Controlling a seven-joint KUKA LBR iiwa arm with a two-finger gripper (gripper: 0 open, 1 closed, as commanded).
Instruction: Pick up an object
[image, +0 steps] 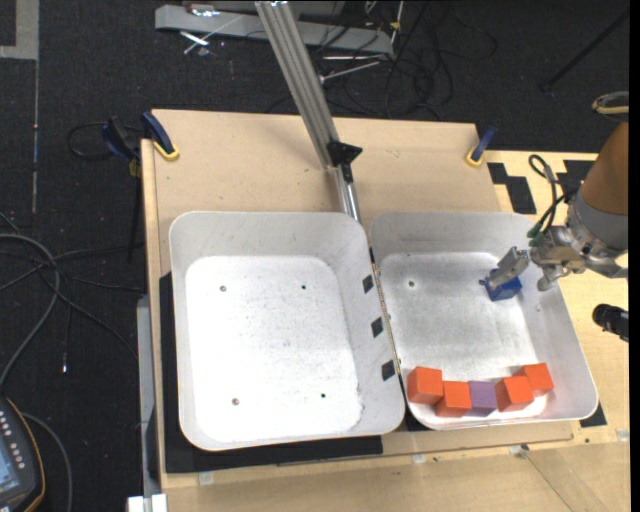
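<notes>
You're seeing the pincer (508, 272) hanging over the right bin (440, 262), a blue block (502, 289) sitting at its tip; clamped or just touching, can't tell. Other blocks (480, 391) are lying well below it along the near wall, prob. slid there.

A tan bench (260, 170) stands on dark carpet (70, 200) strewn with black cables (40, 270).

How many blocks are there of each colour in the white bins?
Orange blocks: 4
Purple block: 1
Blue block: 1, by the gripper
Total: 6, all in the right bin
</notes>
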